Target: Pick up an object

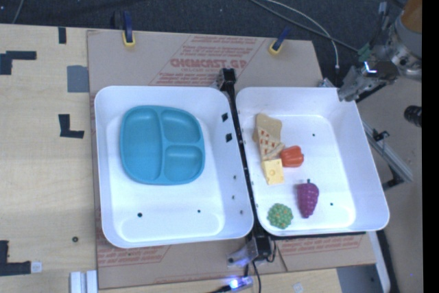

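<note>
Dark carpet is showing behind the cardboard-topped bench [206, 62]. I'm seeing the gripper [353, 87] hanging past the right bin's [343, 141] far right corner; its state I can't tell. Lying in that bin: tan wedge [268, 127], glossy red pepper [292, 156], yellow cube [273, 172], knobbly purple grapes [307, 197], bumpy green broccoli [279, 215]. Smooth blue divided plate [163, 145] is sitting in the left bin [164, 223].

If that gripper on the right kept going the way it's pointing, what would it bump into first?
Probably the right bin's upper right rim: the gripper hangs just outside that corner, pointing down and left. If it cleared the rim, bare bin floor would come next, short of the red pepper. Height is hard to judge.
</note>
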You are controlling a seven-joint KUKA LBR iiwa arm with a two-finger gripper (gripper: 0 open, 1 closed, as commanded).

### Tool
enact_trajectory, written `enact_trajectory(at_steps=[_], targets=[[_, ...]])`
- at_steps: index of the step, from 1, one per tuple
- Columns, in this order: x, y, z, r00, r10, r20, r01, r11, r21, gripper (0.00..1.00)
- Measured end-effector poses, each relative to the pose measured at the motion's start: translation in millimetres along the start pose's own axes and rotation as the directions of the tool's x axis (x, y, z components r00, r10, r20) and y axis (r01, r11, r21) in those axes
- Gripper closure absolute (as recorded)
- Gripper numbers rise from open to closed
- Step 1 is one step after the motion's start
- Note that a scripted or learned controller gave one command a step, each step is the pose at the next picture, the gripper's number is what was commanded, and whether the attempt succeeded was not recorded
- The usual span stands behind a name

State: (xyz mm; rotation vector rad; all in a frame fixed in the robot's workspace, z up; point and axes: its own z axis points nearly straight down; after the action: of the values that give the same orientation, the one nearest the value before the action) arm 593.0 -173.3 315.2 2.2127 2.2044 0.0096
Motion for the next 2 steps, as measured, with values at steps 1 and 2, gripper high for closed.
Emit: enact_trajectory(at_steps=[1,2], targets=[[-29.9,-16.3,-175.8,1.000,-0.002,0.000,0.002,1.000,-0.001,1.00],[22.2,-35.3,-30.3,1.000,-0.007,-0.013,0.007,0.999,0.033,1.00]])
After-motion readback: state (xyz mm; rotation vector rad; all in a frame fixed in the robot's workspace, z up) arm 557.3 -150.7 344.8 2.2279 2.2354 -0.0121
